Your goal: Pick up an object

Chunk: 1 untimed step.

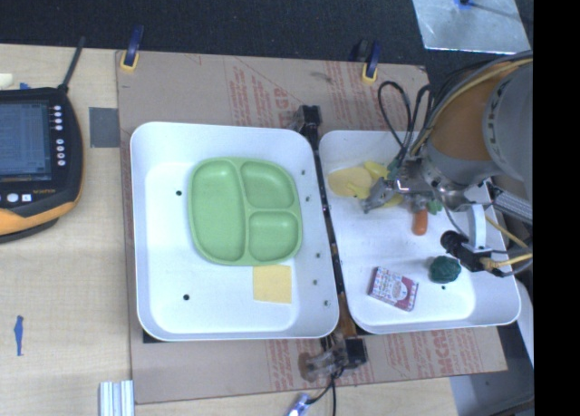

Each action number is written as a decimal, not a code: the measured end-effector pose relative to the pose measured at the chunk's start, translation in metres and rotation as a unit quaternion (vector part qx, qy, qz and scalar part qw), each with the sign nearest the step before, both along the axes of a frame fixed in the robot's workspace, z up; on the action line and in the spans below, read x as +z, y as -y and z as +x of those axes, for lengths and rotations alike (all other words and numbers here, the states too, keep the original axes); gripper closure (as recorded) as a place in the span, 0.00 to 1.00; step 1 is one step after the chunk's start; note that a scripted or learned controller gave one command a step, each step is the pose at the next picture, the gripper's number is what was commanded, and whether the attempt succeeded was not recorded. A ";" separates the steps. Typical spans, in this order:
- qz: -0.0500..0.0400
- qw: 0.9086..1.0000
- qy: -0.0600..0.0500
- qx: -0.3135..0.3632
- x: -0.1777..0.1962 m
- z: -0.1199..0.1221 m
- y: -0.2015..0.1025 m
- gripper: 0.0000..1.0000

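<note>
Watching the gripper (pixel 379 198) hover in the right bin (pixel 362 310) beside the yellow object (pixel 353 179), I cannot tell its finger state, and I fear it nudges that soft piece aside instead of catching it.

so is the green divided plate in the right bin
No, the green divided plate lies in the left bin, beside a yellow square.

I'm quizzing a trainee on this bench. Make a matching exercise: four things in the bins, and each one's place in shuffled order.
Things:
1. green plate
2. yellow square
3. red packet
4. yellow item

Places:
A. right bin, near edge
B. left bin, middle
C. right bin, far left part
D. left bin, just nearer than the plate

Pairs: 1-B, 2-D, 3-A, 4-C
</note>
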<state>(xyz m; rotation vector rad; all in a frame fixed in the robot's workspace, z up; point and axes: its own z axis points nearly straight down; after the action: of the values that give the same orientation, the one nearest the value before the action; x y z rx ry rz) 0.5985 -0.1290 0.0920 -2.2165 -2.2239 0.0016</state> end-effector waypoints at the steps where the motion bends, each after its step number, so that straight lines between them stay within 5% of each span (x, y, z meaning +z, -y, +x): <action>1: -0.001 1.000 0.001 0.001 0.073 0.059 0.027 0.00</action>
<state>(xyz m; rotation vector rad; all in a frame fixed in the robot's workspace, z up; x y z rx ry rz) 0.6572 -0.1561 0.1646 -2.2171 -2.2276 0.0002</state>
